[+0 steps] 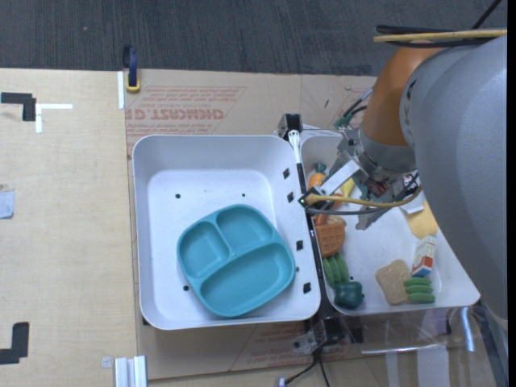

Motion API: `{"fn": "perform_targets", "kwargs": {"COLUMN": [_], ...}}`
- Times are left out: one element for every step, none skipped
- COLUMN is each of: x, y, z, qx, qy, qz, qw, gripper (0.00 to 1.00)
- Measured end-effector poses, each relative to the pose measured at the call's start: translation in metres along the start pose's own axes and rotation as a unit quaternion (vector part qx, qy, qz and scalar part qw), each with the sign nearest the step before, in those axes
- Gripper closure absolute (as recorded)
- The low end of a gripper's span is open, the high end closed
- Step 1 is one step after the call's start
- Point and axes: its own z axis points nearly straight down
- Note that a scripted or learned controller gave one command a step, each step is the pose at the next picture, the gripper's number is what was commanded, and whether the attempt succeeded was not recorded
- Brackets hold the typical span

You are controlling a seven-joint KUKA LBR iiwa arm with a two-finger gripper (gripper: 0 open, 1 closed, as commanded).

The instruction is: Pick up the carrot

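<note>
Small orange carrot with a green top [319,172]: lies at the far left edge of the right-hand shallow white bin [451,285], just beside the two-finger gripper [348,190] on its left, partly hidden by the wrist hardware; identification is tentative, since so little of it shows. Gripper: low over that bin's left side; whether the claw is released or clenched cannot be told. Risk: the carrot sits tight against the bin wall amid clutter, so a closing grasp may well catch the wall or the neighbouring yellow piece [347,189] instead, or nudge the carrot away. Right bin, nearer than the gripper: ridged orange-brown piece [330,235], green vegetables [334,269], tan bread slice [393,281], green bean pods [419,289]. Left-hand shallow white bin [161,168], left of the gripper: one teal plastic compartment plate [235,260].
</note>
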Motion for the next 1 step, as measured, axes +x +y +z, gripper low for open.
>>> {"fn": "perform_targets", "kwargs": {"x": [0.0000], "y": [0.0000], "z": [0.0000], "qx": [0.000], "qy": [0.000], "qz": [0.000], "qw": [1.0000], "gripper": [0.00]}}
